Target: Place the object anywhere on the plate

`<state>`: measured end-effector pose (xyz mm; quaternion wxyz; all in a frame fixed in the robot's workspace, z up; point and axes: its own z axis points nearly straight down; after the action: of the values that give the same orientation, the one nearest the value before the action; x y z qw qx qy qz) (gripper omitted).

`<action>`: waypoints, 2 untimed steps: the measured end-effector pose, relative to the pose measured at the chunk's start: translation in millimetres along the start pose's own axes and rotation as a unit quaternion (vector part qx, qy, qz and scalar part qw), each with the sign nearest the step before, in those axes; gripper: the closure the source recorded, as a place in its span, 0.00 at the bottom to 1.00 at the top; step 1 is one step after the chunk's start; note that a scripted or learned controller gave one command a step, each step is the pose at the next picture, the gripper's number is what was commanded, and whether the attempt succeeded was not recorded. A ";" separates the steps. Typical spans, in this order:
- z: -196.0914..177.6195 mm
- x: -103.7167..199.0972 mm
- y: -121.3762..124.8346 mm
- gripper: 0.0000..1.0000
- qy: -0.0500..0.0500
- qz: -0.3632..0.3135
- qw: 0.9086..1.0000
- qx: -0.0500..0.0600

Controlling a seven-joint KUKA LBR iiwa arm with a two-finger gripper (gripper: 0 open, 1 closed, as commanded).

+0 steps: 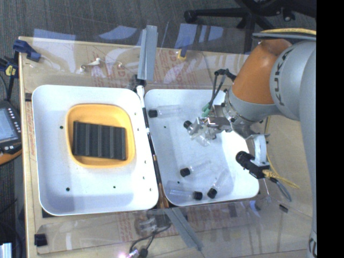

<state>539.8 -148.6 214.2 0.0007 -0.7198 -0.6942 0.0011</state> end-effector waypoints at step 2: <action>20.2 107.9 66.4 1.00 0.000 -0.158 0.987 -0.001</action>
<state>610.0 -43.2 193.8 0.0000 -0.6013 -0.7990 0.0002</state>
